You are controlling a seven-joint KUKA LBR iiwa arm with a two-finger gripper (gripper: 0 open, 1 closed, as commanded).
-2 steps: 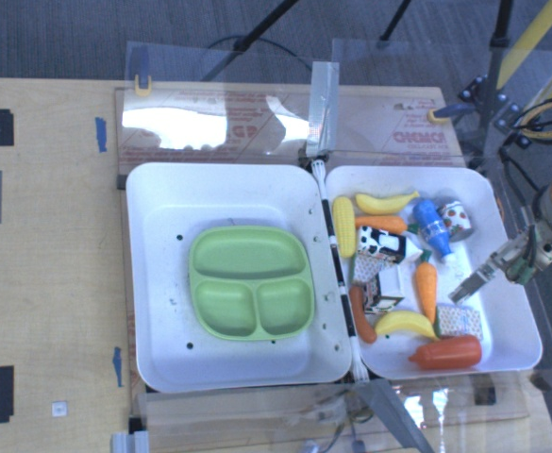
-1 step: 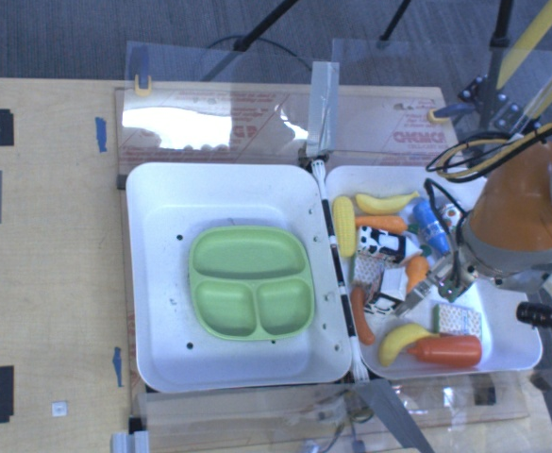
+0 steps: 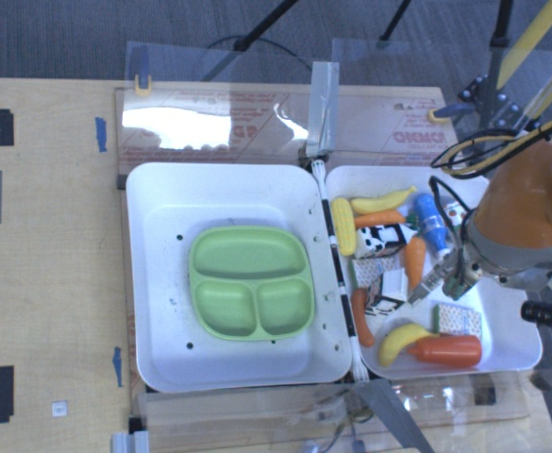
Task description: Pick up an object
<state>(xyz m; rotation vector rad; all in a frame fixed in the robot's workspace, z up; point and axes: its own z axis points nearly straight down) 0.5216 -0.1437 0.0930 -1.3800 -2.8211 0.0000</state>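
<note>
The right bin (image 3: 521, 343) holds a heap of toy food. At its back lie a yellow banana (image 3: 384, 199), a yellow corn cob (image 3: 342, 226), an orange carrot (image 3: 381, 218) and a blue bottle (image 3: 431, 221). A black-and-white item (image 3: 381, 242) and a second carrot (image 3: 415, 262) sit in the middle. Near the front are another banana (image 3: 403, 338), a red sausage-like piece (image 3: 445, 350) and a patterned packet (image 3: 460, 320). My gripper (image 3: 443, 281) hangs low over the bin's middle, just right of the second carrot and above the patterned packet. Nothing is visibly held.
The left bin (image 3: 153, 253) carries a green divided tray (image 3: 252, 283). A thin red-orange stick (image 3: 359, 315) lies along the divider between the bins. A clear plastic wall (image 3: 257, 121) stands behind both bins. The arm's orange band (image 3: 530, 201) covers the right bin's far right.
</note>
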